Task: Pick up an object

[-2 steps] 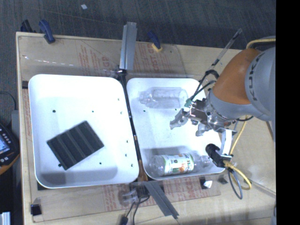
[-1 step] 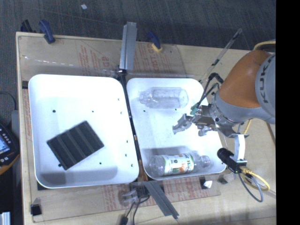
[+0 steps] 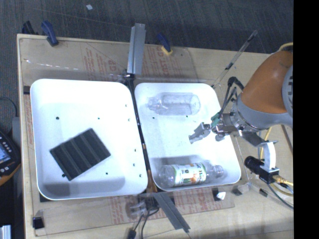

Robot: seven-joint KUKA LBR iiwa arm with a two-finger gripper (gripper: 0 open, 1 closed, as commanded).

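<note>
Hovering gripper (image 3: 199, 132) (whether open or closed, cannot tell) between clear bottle (image 3: 173, 104) and labelled bottle (image 3: 191, 175), touching neither.

You are looking down from one fixed camera set high above the worktop (image 3: 75, 54), tilted at a slant, so its far edge sits at the top of the frame with dark floor beyond it. It stands far enough back to take in both white bins: the left bin (image 3: 45, 96) and the right bin (image 3: 212, 96). The arm (image 3: 266, 91) enters from your right.
</note>
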